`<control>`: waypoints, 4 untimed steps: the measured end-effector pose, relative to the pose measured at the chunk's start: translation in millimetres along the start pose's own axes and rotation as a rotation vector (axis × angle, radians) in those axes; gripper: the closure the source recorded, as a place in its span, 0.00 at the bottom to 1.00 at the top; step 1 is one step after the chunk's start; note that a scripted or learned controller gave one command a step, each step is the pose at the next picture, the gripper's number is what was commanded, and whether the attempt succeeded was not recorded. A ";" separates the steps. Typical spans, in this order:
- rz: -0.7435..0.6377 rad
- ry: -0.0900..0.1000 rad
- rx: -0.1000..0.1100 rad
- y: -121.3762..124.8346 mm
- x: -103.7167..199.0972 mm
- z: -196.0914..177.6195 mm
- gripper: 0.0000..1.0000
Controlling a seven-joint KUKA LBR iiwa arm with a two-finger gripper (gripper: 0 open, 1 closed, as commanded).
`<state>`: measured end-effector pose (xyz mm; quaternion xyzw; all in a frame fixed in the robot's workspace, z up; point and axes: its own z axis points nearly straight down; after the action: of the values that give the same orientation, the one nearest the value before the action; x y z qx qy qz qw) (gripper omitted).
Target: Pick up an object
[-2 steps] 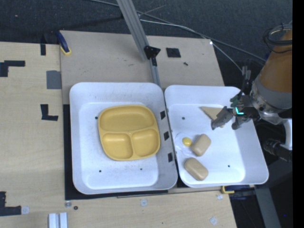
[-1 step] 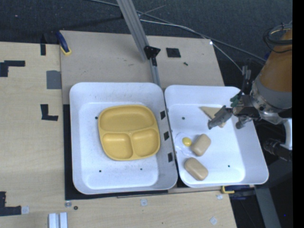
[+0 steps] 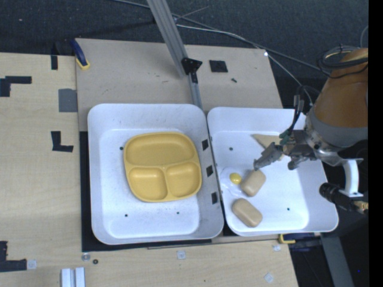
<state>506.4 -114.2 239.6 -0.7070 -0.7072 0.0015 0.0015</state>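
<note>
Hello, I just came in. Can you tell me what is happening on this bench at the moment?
A grey robot arm reaches from the right into the right bin. Its gripper is low, just above a tan oblong piece, with nothing visibly between the jaws. Nearby lie a small yellow piece, a second tan piece and a pale flat wedge. The left bin holds a yellow divided plate.

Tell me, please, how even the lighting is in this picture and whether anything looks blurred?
In the camera view, light is soft and fairly even; the yellow three-compartment plastic tray is sharp, with only faint shadow along the rim of the left shallow white bin. The tool and the grey arm with its orange band look slightly soft, so the fingers' state is unclear.
</note>
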 end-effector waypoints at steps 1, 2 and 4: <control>0.001 0.001 0.002 -9.2 -4.7 56.3 0.00; 0.000 0.001 0.002 -5.5 -2.3 101.2 0.00; -0.001 -0.001 -0.006 2.2 -8.1 35.1 1.00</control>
<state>508.5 -122.3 204.4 -0.7068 -0.7074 -0.0001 -0.0007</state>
